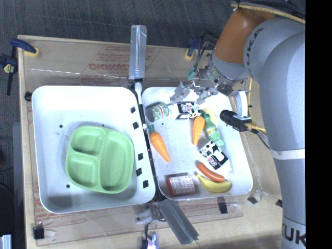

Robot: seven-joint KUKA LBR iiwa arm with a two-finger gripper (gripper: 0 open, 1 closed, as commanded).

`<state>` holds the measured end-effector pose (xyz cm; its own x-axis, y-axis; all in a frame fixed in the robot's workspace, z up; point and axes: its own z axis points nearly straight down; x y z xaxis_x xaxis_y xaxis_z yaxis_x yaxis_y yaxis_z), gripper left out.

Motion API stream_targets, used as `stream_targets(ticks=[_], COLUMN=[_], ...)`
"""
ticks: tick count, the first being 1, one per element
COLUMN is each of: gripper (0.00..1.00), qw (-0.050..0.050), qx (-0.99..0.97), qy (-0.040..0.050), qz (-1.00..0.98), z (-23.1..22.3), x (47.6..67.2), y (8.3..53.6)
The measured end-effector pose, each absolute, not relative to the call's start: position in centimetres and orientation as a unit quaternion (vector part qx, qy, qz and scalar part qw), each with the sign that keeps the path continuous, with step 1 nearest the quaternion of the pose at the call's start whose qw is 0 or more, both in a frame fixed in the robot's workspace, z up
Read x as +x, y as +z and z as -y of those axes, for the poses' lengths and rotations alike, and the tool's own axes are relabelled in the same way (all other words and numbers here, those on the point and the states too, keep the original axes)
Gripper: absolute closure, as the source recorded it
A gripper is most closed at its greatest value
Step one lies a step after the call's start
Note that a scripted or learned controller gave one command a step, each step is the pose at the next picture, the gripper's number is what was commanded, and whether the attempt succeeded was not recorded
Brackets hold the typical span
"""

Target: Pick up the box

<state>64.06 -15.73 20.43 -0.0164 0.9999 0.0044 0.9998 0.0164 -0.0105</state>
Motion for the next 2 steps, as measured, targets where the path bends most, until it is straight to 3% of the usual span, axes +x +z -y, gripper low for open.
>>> stream_targets(ticks=[1,2], gripper=[0.0,0.0], qw=[0.006,-0.002], qx=[-0.756,-0.816], qy=[0.0027,0.0027], qz=[0.654,0.578], z=[15.5,10.7], x=[60.5,53.0], y=[17.8,9.2])
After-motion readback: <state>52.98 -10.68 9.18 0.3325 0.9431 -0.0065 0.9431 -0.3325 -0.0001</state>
